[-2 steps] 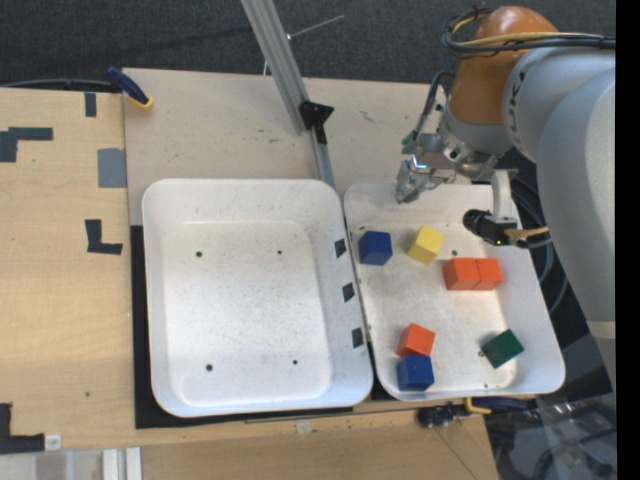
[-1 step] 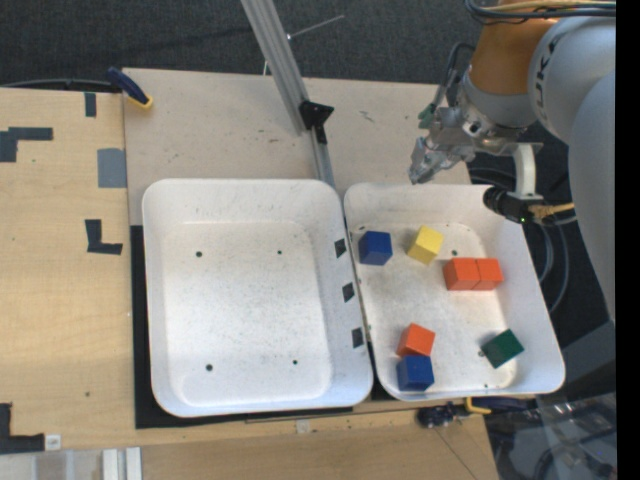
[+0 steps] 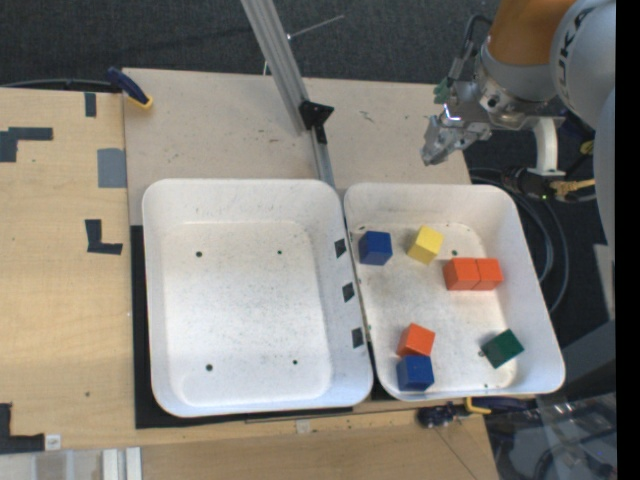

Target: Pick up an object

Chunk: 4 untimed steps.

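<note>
Nearest the lens, at the right bin's front edge: blue cube, with a small orange cube touching its far side. Green cube sits to the right of that pair, near the front right corner, apart from them.

Mid-bin, right side: larger orange block, looks like two cubes joined side by side. Yellow cube just left of it and slightly farther back, tilted on the diagonal. Second blue cube left again, close to the bin's left wall.

Left bin: white floor, a few dark specks.

Gripper hangs over bare bench beyond the right bin's far rim, outside the bin altogether. Tips point down and a little left. Nothing between them. Spread or pressed together — cannot tell; the tips blur into one grey mass.

Closest cube to the tips is the yellow one, on the near side of the rim and well apart from them. All six pieces lie flat on the bin floor, none touched by the arm.

Slanted metal rail crosses the bench behind the bins.
</note>
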Each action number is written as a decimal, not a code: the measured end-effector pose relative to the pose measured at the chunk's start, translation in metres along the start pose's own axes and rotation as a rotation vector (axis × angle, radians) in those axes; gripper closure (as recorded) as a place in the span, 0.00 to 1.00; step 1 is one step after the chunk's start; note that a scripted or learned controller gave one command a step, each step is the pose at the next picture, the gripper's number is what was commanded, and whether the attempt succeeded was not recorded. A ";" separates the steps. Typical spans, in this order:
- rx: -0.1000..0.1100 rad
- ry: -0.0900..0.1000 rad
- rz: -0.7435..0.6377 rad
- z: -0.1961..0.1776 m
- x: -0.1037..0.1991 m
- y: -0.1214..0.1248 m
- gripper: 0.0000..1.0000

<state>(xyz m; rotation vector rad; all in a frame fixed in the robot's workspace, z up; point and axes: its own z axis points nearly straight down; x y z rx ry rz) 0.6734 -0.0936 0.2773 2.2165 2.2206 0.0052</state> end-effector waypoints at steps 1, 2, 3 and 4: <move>0.008 0.001 -0.002 0.004 0.036 -0.023 1.00; 0.008 0.001 -0.002 0.010 0.077 -0.064 1.00; 0.009 0.002 -0.003 0.014 0.114 -0.090 1.00; 0.011 0.001 -0.004 0.036 0.161 -0.120 1.00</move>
